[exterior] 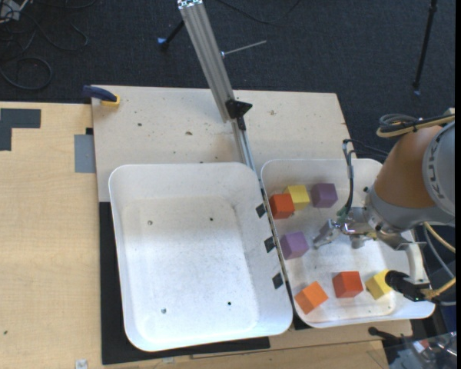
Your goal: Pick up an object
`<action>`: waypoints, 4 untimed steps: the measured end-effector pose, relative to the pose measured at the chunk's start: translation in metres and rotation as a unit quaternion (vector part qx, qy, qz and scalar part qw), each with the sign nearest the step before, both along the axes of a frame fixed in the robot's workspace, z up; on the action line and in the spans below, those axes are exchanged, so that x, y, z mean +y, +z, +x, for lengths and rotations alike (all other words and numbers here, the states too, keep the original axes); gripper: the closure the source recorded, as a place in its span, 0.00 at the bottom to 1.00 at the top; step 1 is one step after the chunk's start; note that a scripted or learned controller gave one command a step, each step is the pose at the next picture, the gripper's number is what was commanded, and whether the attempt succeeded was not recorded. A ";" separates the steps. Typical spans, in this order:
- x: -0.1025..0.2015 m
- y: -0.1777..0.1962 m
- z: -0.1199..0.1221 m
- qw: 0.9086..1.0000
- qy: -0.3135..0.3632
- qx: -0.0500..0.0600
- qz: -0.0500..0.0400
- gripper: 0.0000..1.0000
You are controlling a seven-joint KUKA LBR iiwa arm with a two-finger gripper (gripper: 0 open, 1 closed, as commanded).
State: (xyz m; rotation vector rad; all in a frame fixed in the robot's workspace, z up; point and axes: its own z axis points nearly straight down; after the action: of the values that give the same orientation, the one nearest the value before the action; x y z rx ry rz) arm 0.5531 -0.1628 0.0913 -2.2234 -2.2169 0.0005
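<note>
Gripper (328, 235) sits low in the right bin (346, 320), fingers pointing left toward the purple block (294, 244); fingers look parted with nothing between them, tips just beside that block, contact unclear. Purple block: small matte cube, lilac top, near the bin's left wall, about mid-bin. Behind the gripper, three cubes in a row near the far wall: red block (282, 204), yellow block (298, 197) touching it, second purple block (323, 194) just right of those. Near edge of the bin: orange block (312, 296), tilted; another red block (347, 284); another yellow block (379, 284) by the right corner. Arm (415, 183) comes in from the right, orange band over the bin's right side. Left bin (131, 198) is beside it, white with dark specks. Both rest on a pale speckled board (161, 121), metal rail (211, 56) slanting across it.
</note>
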 end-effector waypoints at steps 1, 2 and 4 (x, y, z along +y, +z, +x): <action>-0.001 0.011 0.000 1.000 -0.004 0.000 0.001 1.00; -0.007 0.073 0.000 1.000 -0.002 -0.002 -0.001 1.00; -0.011 0.162 0.011 1.000 0.003 -0.002 -0.001 1.00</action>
State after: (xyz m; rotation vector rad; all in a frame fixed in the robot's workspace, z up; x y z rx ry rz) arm 0.5643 -0.1742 0.2533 -2.2202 -2.2250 -0.0014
